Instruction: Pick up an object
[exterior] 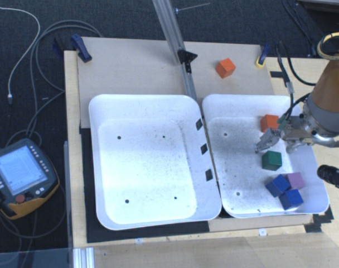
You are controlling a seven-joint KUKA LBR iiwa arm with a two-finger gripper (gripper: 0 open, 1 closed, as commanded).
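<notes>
The right bin (236, 166) holds several small blocks. An orange block (268, 121) lies near its far right side. A green cube (272, 161) sits in the middle right. Two blue blocks (279, 185) (293, 199) and a purple block (295, 178) cluster near the front right corner. My gripper (277, 144) hangs over the right bin between the orange block and the green cube, just above the green one. Its fingers (264, 144) are spread open with nothing between them.
The left bin (147, 161) lies beside the right one. An orange cube (226, 67) rests on the bench behind the bins. A metal pole (172, 32) rises slanting from the back between the bins. A teach pendant (19, 175) lies off the bench at left.
</notes>
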